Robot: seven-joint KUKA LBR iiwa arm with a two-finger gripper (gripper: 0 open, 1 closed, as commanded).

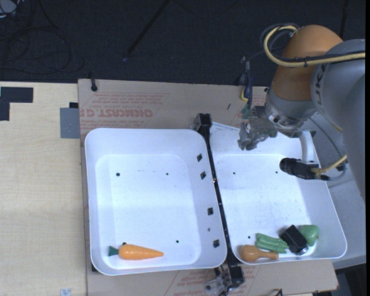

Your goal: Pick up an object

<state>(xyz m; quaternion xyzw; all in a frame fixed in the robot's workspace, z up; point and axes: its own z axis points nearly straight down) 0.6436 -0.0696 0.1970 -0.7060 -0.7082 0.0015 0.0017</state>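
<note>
An orange carrot (139, 251) with a green top lies at the front left of the left bin (105, 147). In the right bin's (333, 214) front right corner sit a green vegetable piece (271, 242), a tan pear-like piece (258, 253), a black block (294, 238) and a green rounded piece (309, 232). My gripper (249, 142) hangs over the back left of the right bin, far from all of these. I see nothing between its fingers.
A black divider (211, 190) runs between the two bins. A black cylindrical part (298, 167) juts over the right bin's right side. Cardboard (148, 106) lies under the bins, and a wooden bench top (31, 196) extends to the left.
</note>
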